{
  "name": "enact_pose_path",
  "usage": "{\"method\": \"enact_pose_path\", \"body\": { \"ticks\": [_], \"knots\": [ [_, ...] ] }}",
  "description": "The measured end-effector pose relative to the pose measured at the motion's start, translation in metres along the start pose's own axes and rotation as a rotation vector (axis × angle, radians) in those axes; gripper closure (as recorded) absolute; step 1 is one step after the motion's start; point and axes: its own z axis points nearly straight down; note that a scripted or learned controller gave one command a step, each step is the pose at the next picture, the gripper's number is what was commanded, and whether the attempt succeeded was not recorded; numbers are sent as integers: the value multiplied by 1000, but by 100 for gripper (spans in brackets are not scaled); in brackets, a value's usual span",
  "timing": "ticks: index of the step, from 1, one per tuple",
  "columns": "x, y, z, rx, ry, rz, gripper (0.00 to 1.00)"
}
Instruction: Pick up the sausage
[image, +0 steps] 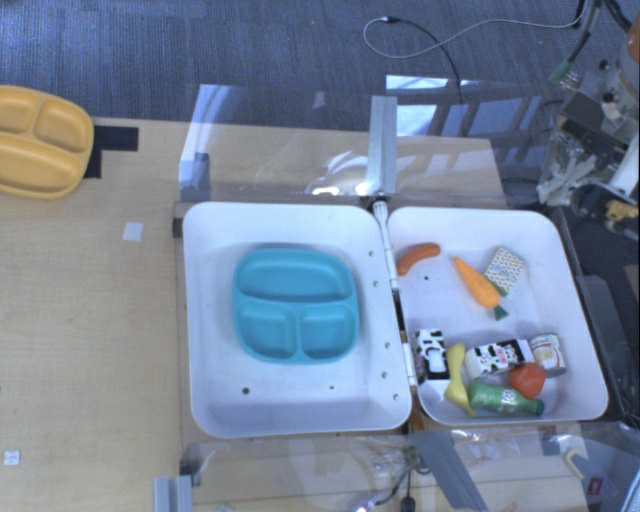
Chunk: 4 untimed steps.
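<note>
The sausage (417, 256) is a short orange-red link lying flat in the right bin (560, 240), near its upper left corner and close to the divider between the bins. Nothing touches it. My gripper (566, 178) hangs at the upper right, beyond the right bin's far corner and well away from the sausage. It sits among cables and grey hardware, so its shape is hard to read.
Also in the right bin are a carrot (478, 284), a checked packet (504, 268), two milk cartons (430, 355), a can (547, 353), a tomato (527, 380), a green bottle (505, 400) and a banana (456, 378). The left bin (210, 380) holds a blue divided plate (296, 304). A yellow tray (38, 140) lies at the bench's far left.
</note>
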Motion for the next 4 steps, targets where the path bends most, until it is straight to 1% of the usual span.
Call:
{"method": "enact_pose_path", "body": {
  "ticks": [1,4],
  "knots": [
    [76,45,12,5,-2,-132,100],
    [81,45,-24,-11,6,-153,100]
  ]
}}
